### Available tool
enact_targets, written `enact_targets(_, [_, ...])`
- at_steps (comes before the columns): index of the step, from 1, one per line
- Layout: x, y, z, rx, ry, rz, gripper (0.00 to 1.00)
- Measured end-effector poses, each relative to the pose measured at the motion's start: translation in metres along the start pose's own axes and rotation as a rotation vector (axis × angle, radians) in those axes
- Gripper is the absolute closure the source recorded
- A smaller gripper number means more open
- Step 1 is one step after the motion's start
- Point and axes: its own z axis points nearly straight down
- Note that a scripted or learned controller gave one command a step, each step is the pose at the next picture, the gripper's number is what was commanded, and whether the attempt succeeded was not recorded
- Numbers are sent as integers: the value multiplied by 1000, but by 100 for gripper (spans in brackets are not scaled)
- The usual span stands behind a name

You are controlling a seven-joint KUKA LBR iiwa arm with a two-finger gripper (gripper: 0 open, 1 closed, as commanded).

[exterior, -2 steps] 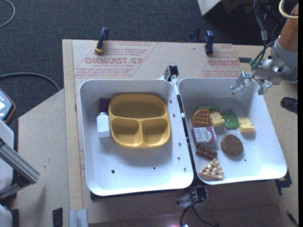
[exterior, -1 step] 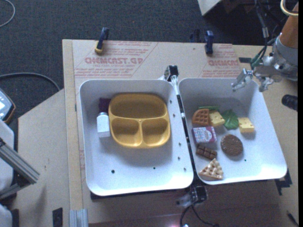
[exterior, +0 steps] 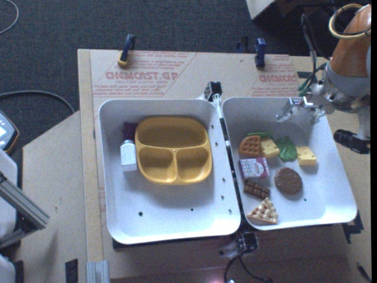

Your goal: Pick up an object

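My gripper hangs open over the far part of the right bin, with nothing between its fingers. Just in front of it lie a square waffle, a yellow cheese piece, a green leaf and a second cheese wedge. Nearer the front are a pink carton, a round brown cookie, a chocolate bar and a triangular waffle slice.
The left bin holds a yellow divided plate, a small white bottle and a dark purple item at its left side. A black rod runs along the seam between the bins. Clamps sit at the board's far edge.
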Motion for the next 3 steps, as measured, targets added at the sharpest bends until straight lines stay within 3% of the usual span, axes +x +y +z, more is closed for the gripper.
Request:
enact_targets(2, [-1, 5, 88, -7, -1, 1, 0])
enact_targets(3, [-1, 7, 73, -16, -3, -1, 100])
